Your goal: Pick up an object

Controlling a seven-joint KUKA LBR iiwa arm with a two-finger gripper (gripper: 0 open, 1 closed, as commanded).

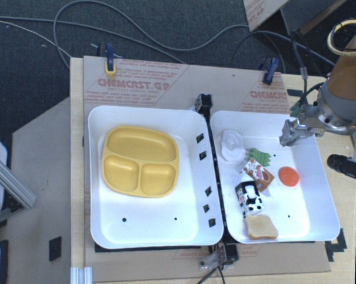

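Orange ball [289,176] sits loose in the right bin [316,203], near my gripper [291,135] above that bin's far corner, grip state I cannot tell, and I fear it rolls off a descending touch

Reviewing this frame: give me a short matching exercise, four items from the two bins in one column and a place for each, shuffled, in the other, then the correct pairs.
Things:
1. yellow divided plate
2. orange ball
3. bread slice
4. gripper

Places:
A. near front edge of the right bin
B. over the far right part of the right bin
C. in the left bin
D. middle of the right bin, right of the snack packet

Pairs: 1-C, 2-D, 3-A, 4-B
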